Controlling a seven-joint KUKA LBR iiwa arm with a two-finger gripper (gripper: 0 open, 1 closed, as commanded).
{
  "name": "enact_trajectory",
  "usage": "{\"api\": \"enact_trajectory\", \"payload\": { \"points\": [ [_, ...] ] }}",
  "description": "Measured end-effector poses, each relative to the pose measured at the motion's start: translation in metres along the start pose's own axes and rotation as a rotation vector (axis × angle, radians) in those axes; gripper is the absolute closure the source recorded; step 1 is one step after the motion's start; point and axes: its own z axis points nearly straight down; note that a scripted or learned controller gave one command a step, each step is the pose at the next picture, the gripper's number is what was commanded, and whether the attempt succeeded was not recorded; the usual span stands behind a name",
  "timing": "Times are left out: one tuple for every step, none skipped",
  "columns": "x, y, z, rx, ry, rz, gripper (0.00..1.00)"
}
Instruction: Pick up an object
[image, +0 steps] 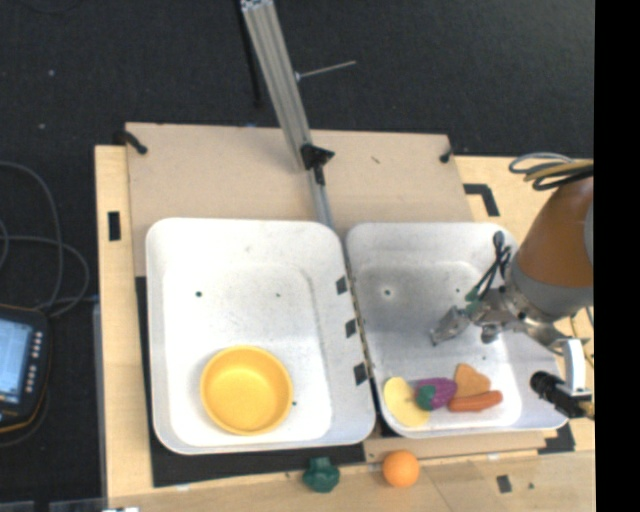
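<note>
Though the view was coarse, we saw the gripper (447, 328) hanging over the right bin (400, 262), fingers seemingly apart and empty; the carrot (476, 402) lay nearer the bin's front, long axis across it.

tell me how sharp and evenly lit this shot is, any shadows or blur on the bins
Camera view: soft and low in detail throughout, so the gripper and the small toys in the right bin look smeared; the right bin carries a grey shadow across its floor beside the arm; the left bin is brighter and more even; the yellow bowl shows no harsh glare.
</note>
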Motion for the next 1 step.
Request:
{"api": "enact_trajectory", "payload": {
  "points": [
    [-0.0011, 0.0003, 0.0440, 0.000, -0.001, 0.001, 0.00]
  ]
}}
